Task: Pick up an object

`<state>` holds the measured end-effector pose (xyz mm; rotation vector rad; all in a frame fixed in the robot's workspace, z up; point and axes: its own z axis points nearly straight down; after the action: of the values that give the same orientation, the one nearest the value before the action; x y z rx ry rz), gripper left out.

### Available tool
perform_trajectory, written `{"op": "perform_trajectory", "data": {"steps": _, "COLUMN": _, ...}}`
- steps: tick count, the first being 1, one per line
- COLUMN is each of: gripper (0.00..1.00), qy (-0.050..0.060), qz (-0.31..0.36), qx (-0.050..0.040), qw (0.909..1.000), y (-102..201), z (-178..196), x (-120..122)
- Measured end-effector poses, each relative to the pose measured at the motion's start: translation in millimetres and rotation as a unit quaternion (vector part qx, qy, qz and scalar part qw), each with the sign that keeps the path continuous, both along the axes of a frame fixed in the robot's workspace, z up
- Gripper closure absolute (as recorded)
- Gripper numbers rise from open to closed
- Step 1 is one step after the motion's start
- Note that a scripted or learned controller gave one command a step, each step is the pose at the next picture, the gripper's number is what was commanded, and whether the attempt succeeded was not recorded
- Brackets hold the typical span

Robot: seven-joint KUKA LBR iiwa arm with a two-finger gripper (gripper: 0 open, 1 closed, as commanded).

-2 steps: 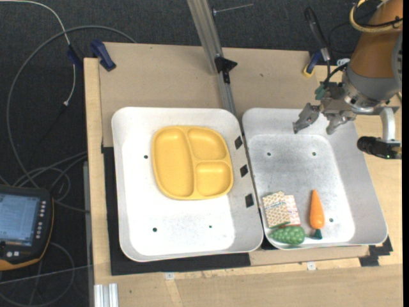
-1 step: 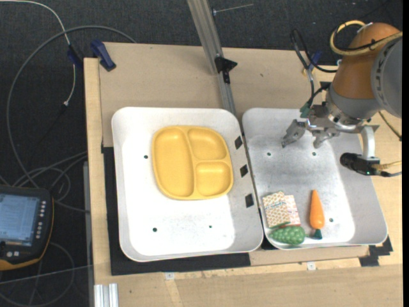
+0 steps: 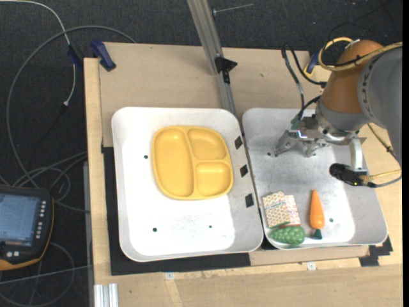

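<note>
**Arm over the right bin, three objects lying at its near edge**

Closest to the camera, along the near rim of the right bin (image 3: 370, 232), lie three small things. A green, knobbly vegetable-like piece (image 3: 287, 236) sits right at the rim. Just behind it, and touching or nearly touching it, is a small patterned packet (image 3: 280, 209), pale with an orange print, lying flat and slightly turned. To the right of the packet, a little apart from it, an orange carrot (image 3: 316, 211) lies with its pointed end away from the camera and its green stub toward the rim.

The left bin (image 3: 128, 190) holds a yellow divided tray (image 3: 191, 161) with three compartments, one long one on the left and two smaller ones on the right. It lies flat in the farther half of that bin.

Farther back in the right bin, the gripper (image 3: 299, 144) hangs above the bare bin floor, well apart from the three objects. Its fingers are spread apart, angled downward, with nothing between them. Above it the arm's orange band (image 3: 345, 82) and grey body come in from the right.

Both bins rest on the wooden desk (image 3: 160, 69). A slanted metal post (image 3: 204, 24) rises from between the bins at the far side. Off the desk's left edge, on dark flooring, a handheld control pendant (image 3: 22, 226) lies among cables.
</note>
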<state>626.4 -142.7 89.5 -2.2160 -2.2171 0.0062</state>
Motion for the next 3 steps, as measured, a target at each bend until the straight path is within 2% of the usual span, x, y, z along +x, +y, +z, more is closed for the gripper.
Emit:
{"op": "perform_trajectory", "data": {"steps": 1, "gripper": 1.00, "qy": -0.004, "qz": 0.000, "qx": -0.0003, "qw": 1.0000, "y": 0, "z": 15, "x": 3}}
{"op": "perform_trajectory", "data": {"steps": 3, "gripper": 1.00, "qy": -0.008, "qz": 0.000, "qx": -0.0024, "qw": 1.0000, "y": -18, "z": 133, "x": 10}}
